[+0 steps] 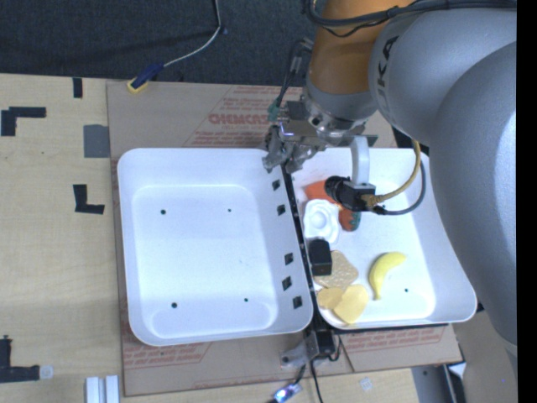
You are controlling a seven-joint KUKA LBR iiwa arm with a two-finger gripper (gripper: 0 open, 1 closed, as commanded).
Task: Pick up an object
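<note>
Camera view puts every pickable thing on one side for you: it's all in the right bin (419, 225), mostly bunched along that bin's left wall. Furthest back sits a red-orange piece (316, 191), and touching it on the near side is a white round piece (319, 219). Just in front of that, a black block (320, 256) lies hard by the wall, its edge against a tan flat piece (342, 269). Down at the front corner a pale yellow lump (351, 303) rests against the tan one. Off to the right, apart from the pile, you've got a yellow banana (385, 271) lying curved on the bin floor. All of them rest in the bin, none raised.

Now the gripper (278, 159): it's at the back end of the divide between the two bins, right over the rims, behind the red-orange piece and well apart from the banana. Open or closed, you can't tell from this angle, nor whether it has hold of anything. Above it rise the orange band (361, 7) and the grey arm (470, 99), coming in from the right.

Alongside sits the left bin (134, 225), with small black clips (288, 259) dotted down the shared edge. Both bins stand on a cardboard sheet (226, 120) on the pale bench (50, 250), and a blue-tipped cable (144, 77) lies at the bench's back edge.
</note>
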